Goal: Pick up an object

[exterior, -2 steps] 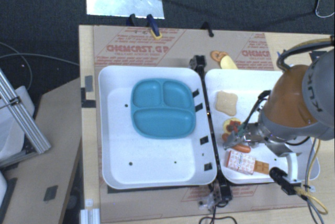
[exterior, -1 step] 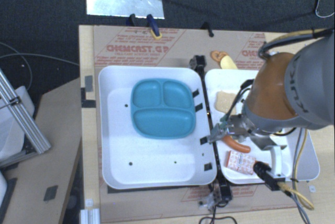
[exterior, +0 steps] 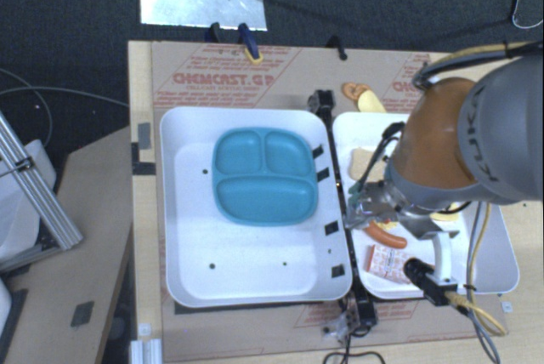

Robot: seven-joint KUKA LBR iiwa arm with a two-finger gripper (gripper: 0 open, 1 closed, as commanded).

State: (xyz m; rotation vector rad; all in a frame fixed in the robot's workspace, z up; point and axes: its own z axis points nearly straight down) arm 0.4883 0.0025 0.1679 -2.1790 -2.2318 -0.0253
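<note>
Item 1, hot dog [exterior: 387,236]: lies in my right bin [exterior: 501,269], toward its left wall, just beside a red-and-white packet [exterior: 388,264]. Orange-red, rounded ends, long and thin, smooth with a slight sheen; most likely a plastic toy. Judged light and stiff, possibly slippery, prone to roll. Best taken across the middle of its length, jaws set square to the long axis.

Item 2, packet: flat, printed red on white, lying near the bin's front edge. Judged light and thin, hard to get under; a poorer candidate.

Item 3, tan block [exterior: 364,160]: pale, slab-like, toward the back of the right bin, partly hidden by my arm [exterior: 476,137]. Material unclear.

Item 4, yellow piece [exterior: 371,102] with an orange piece [exterior: 354,89] touching it: at the bin's far rim, well apart from the hot dog.

Item 5, blue divided plate [exterior: 265,176]: three compartments, sits in the left bin [exterior: 246,269]. Judged broad and stiff, awkward for a narrow grip.

Item 6, my jaws [exterior: 371,211]: low over the right bin, just above and beside the hot dog. My wrist covers them from above, so I cannot tell how wide they stand, nor whether anything is between them.

Both bins rest on the bench [exterior: 221,69].
</note>
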